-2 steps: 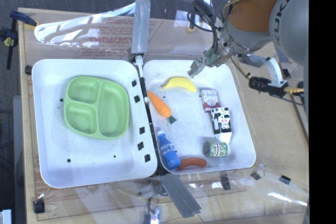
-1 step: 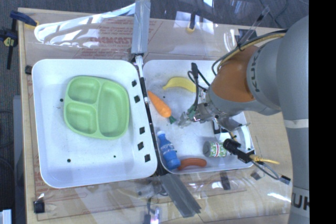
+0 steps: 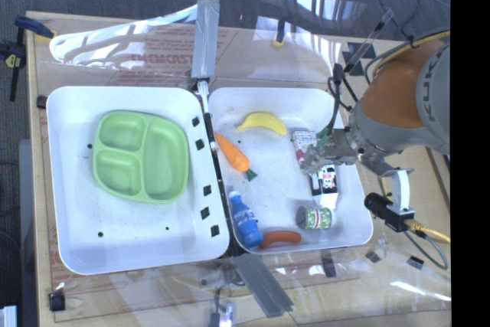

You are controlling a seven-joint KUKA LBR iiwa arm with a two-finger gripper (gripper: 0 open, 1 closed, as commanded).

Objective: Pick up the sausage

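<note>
The sausage point(image 3: 281, 238) is a reddish-brown link lying along the near wall of the right bin point(image 3: 269, 100), between a blue bottle point(image 3: 245, 219) and a small green can point(image 3: 315, 217). My gripper point(image 3: 315, 155) hangs over the right side of that bin, above a small printed packet point(image 3: 305, 142), well behind the sausage and apart from it. Nothing shows between its fingers.
A yellow banana point(image 3: 262, 122) and an orange carrot point(image 3: 233, 152) lie in the far half of the right bin. A black-and-white tube point(image 3: 327, 184) lies near the can. The left bin point(image 3: 69, 203) holds a green divided plate point(image 3: 142, 155).
</note>
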